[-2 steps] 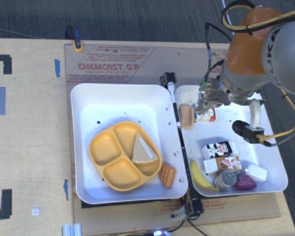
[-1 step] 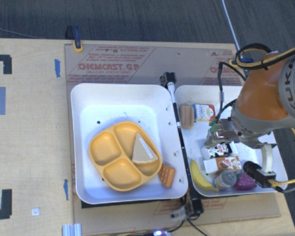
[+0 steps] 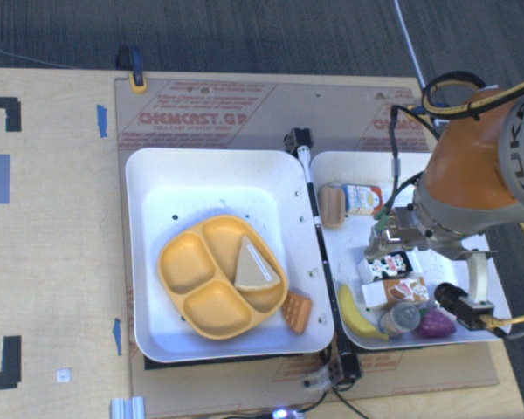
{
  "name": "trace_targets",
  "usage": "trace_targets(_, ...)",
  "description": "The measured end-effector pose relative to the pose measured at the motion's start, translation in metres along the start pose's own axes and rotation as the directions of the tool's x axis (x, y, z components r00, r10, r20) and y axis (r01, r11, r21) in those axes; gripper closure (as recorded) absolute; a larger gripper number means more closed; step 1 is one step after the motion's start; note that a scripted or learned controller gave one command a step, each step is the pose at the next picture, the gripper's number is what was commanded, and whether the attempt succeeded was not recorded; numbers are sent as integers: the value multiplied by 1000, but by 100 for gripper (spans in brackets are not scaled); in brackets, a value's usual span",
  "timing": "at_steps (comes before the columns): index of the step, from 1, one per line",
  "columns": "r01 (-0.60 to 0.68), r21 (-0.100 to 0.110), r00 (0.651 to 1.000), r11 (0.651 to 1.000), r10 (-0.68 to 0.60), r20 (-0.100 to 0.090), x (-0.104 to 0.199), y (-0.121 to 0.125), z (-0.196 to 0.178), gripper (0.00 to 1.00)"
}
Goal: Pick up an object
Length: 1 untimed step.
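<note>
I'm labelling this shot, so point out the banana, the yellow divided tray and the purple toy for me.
banana point(image 3: 354, 314): camera view, middle of its yellow curve.
yellow divided tray point(image 3: 189, 264): camera view, floor of its upper left compartment.
purple toy point(image 3: 436, 325): camera view, centre of its rounded body.

Red printed lettering on the brown protective sheet point(image 3: 192, 116) under the bins reads roughly "CHEMCAST GP", repeated at its far right and partly hidden there. Large dark letters on the arm's casing point(image 3: 517, 160) appear to begin "KU". Packaging print is too small to read.
</note>
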State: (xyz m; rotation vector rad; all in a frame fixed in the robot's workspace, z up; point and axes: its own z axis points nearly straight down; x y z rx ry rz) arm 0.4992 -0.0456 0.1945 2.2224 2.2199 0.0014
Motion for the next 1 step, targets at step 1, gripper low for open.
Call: trace_targets(1, 2, -1, 1000, 1000, -2, 0, 47, -13, -68, 100)
